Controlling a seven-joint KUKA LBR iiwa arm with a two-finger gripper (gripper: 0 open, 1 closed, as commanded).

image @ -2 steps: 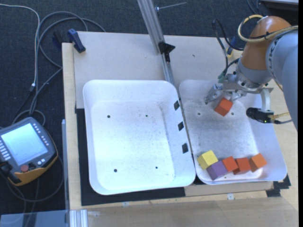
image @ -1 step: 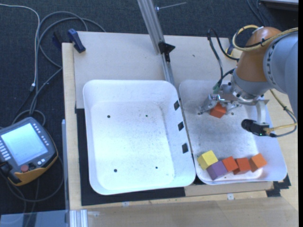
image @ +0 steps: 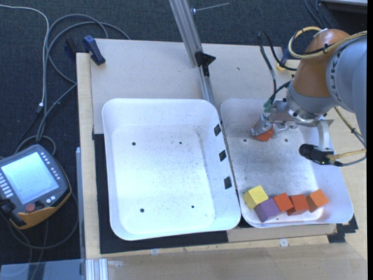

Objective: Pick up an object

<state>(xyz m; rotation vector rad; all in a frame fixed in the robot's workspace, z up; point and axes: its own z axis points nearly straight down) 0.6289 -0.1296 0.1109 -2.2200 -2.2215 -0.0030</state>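
Orange object (image: 264, 136) sits at the pincer (image: 261, 129) tip in right bin (image: 256, 162).

From my seat the 2 bins look like thin moulded plastic, white and faintly glossy; the left bin (image: 163, 168) is peppered with fine dark specks, and the right bin (image: 280, 168) is too. The bench (image: 145, 69) under them reads as matt, pale fibreboard or unfinished wood (I cannot tell which). The slanted pole (image: 186, 22) is bare brushed metal with a dull sheen. The arm (image: 344, 57) has a smooth grey painted shell, and its orange band (image: 317, 63) is glossy enough to catch light. The yellow block (image: 255, 196), purple block (image: 267, 209) and 3 orange blocks (image: 300, 203) look matt and smooth. The floor is dark, rough carpet (image: 35, 57).
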